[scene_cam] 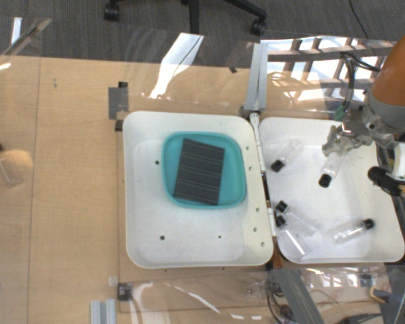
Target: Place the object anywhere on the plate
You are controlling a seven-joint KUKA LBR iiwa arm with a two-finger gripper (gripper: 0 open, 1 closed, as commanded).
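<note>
A clear tube (329, 167) with a black cap is lying in the right bin (391, 252), well to the right of the plate (237, 184) and a little higher in the view. Its capped end is pointing down toward the near side, and its clear end is reaching up to the tip of the gripper (336, 147). The gripper is hanging right over that upper end. Tube and gripper are overlapping there, so it is not possible to tell whether the gripper is clamping the tube or merely hovering above it. No brand, label or writing is showing legibly anywhere.

The teal plate is sitting in the middle of the left bin (142, 248), and a dark ribbed block (200, 172) is lying on it. More capped tubes are lying right of the plate: one (284, 156) just past the bin divider, a cluster (288, 227) lower right of the plate, and another (352, 230) farther right. The arm (399, 73), orange above grey, is reaching in from far right of the plate.

Both bins are resting on a light wooden bench (54, 214). Beyond the plate, grey carpet (54, 12) is showing, with a black chair base (189, 5) standing on it.
</note>
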